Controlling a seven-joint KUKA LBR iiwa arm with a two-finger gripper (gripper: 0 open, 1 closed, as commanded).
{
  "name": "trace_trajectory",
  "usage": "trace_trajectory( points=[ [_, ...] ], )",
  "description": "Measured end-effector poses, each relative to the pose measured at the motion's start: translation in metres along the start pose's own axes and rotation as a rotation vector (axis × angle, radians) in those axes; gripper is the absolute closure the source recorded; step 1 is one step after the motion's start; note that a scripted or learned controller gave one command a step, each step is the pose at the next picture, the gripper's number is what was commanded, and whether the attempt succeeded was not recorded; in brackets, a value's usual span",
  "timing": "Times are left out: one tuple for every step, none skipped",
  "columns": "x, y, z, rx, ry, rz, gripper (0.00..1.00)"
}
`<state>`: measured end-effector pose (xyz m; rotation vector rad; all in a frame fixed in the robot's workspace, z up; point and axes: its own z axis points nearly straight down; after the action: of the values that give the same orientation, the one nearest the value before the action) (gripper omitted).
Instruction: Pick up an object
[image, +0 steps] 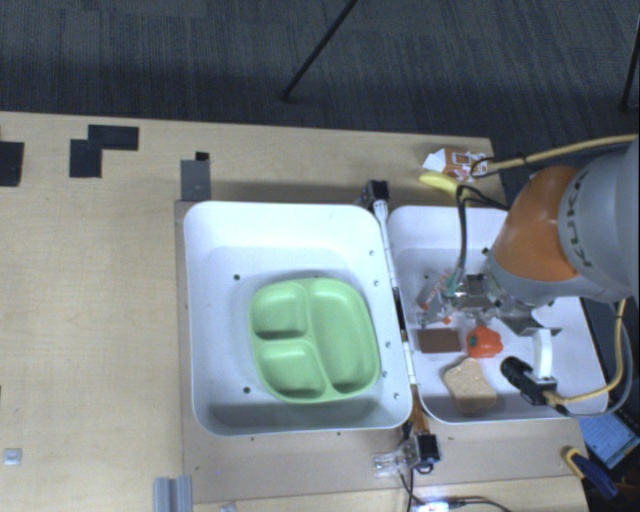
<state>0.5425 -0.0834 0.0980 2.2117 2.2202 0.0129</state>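
Note:
The right bin (430, 235) holds several small things. A brown flat block (437, 341) lies near its left wall. Beside the block sits a red-orange round thing (485, 344), and a tan slice of toast (470, 386) rests at the front wall. A small mixed-colour object (434, 294) lies just behind the brown block. My gripper (468, 299) is low inside this bin, right beside the mixed-colour object and just behind the red thing. The grey wrist with its orange band (530, 240) covers the bin's middle and right part.
The left bin (215, 300) holds a green divided plate (313, 337). A yellow and white wrapper (452, 166) lies on the bench behind the right bin. Black tape marks (100, 148) sit at the far left of the bench.

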Motion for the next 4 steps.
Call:
trace_trajectory(
  points=[
    [0.001,0.001,-0.011,-0.003,0.001,-0.002,1.0],
    [0.001,0.001,-0.011,-0.003,0.001,-0.002,0.0],
    [0.002,0.003,-0.021,-0.006,0.002,-0.005,1.0],
    [0.002,0.003,-0.021,-0.006,0.002,-0.005,0.0]
  ],
)
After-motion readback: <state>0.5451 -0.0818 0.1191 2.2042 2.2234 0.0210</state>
